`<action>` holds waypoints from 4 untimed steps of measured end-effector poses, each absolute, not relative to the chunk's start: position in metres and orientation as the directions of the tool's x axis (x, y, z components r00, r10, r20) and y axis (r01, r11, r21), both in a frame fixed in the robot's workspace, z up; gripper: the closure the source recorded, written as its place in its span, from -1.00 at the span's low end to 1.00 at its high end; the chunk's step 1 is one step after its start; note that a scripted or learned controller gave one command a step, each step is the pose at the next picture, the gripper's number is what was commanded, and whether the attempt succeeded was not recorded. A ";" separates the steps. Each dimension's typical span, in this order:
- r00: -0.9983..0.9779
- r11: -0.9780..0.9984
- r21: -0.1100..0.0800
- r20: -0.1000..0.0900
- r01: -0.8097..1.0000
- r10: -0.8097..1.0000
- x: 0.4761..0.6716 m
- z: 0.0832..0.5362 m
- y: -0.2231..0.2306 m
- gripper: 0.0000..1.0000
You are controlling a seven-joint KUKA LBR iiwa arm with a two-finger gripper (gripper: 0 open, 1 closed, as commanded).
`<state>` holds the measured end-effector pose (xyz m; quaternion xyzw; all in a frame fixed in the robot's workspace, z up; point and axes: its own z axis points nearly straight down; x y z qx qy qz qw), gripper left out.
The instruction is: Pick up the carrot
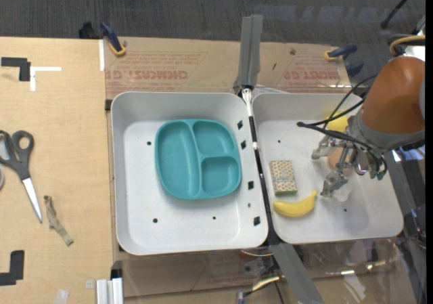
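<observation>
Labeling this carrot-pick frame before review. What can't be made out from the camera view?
- Gripper: small and cluttered by cables; whether its fingers are open or shut cannot be told.
- Carrot: an orange-ish shape sits behind the wrist in the right bin; too covered to identify.
- Yellow thing under the arm: mostly covered by arm and cable.
- Small box by the banana: print too small to read.

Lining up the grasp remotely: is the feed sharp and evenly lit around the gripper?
Camera view: light is even and soft, with faint shadows under the banana and teal plate; no strong glare on the right bin; the gripper looks slightly soft and cluttered by cables.
</observation>
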<state>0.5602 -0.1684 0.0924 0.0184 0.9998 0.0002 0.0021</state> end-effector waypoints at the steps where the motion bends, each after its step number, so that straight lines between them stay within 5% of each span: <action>1: -0.998 0.998 0.001 -0.005 0.065 0.065 0.527 0.093 -0.117 -1.00; 2: -0.989 0.989 -0.001 -0.006 0.151 0.151 0.527 0.152 -0.190 -1.00; 3: -0.989 0.989 0.000 -0.003 0.147 0.147 0.554 0.092 -0.176 -1.00; 4: -0.925 0.925 0.001 -0.004 0.380 0.380 0.564 0.119 -0.208 -1.00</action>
